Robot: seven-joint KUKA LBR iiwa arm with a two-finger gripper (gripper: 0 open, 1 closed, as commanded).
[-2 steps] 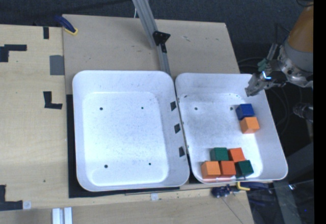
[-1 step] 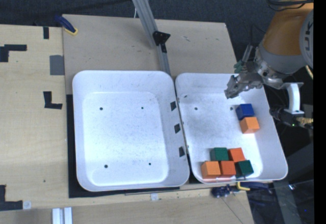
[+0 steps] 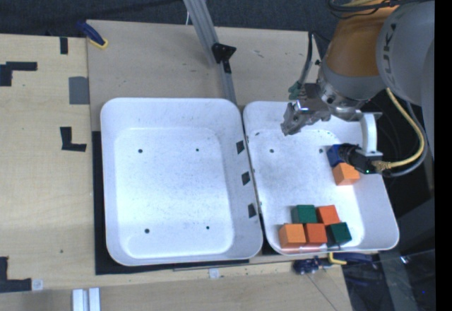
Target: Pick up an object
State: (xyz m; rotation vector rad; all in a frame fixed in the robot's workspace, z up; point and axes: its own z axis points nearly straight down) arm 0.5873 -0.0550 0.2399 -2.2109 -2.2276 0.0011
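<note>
we see the gripper (image 3: 294, 121) above the right bin (image 3: 282, 168), its grip unclear, an orange block (image 3: 345, 174) half hidden by cabling.

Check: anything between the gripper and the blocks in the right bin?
Nothing visible. The gripper hangs over the far end of the right bin; bare floor lies between it and the lone orange block and the cluster at the near edge.

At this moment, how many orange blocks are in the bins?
4, all in the right bin: one alone by its right wall, and three in the cluster at its near edge. More could hide under the arm.
</note>
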